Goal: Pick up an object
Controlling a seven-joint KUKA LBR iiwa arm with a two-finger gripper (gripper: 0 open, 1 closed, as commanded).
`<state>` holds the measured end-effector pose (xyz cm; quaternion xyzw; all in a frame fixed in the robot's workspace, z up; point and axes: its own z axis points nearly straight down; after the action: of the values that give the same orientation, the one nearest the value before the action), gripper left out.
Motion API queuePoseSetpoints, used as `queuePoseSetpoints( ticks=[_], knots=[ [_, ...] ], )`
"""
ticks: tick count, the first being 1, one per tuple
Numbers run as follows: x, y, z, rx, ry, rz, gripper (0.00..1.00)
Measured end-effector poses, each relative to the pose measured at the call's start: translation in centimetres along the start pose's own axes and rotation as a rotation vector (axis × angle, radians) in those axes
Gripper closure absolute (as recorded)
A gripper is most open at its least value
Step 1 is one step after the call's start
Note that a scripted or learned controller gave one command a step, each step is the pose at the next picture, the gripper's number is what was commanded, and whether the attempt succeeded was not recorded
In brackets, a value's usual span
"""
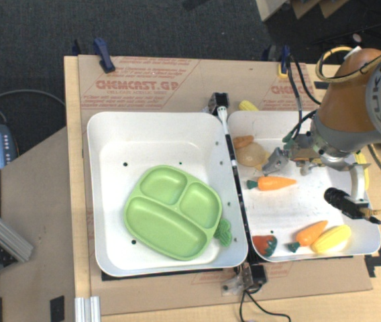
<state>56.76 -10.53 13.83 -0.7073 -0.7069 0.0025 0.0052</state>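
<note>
1. Gripper [279, 159] hangs low over the right bin [291, 210], near its back left part; I cannot tell its state from this angle, and nothing is visibly caught in it.
2. Just below and in front of the gripper lies an orange toy carrot [276, 183] with a green tip pointing left, flat on the bin floor and apart from the gripper.
3. To the gripper's left, a pale tan rounded toy [250, 155] sits against the bin's left wall, with a smaller orange-brown piece [243, 141] touching it at the back.
4. Along the bin's front edge lie a red and dark piece [265, 243], a second orange carrot-like toy [309, 233] and a yellow toy [331, 239], the last two touching.
5. A small yellow object [248, 105] rests on the bench behind the bin.
6. The left bin [143, 136] holds a green divided plate [172, 211], with a small green leafy toy [224, 231] at its right edge.
</note>
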Motion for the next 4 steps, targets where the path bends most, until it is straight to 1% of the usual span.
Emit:
queuePoseSetpoints(
  ticks=[1, 2, 3, 4],
  knots=[
    [0.6, -0.2, 5.3, -0.017, -0.01, 0.0, 0.0],
    [0.5, 0.0, 3.9, -0.026, -0.009, 0.002, 1.0],
    [-4.3, 5.2, 5.3, -0.016, -0.007, 0.0, 1.0],
    [-4.0, 5.0, 5.3, -0.011, -0.004, 0.0, 0.0]
  ],
)
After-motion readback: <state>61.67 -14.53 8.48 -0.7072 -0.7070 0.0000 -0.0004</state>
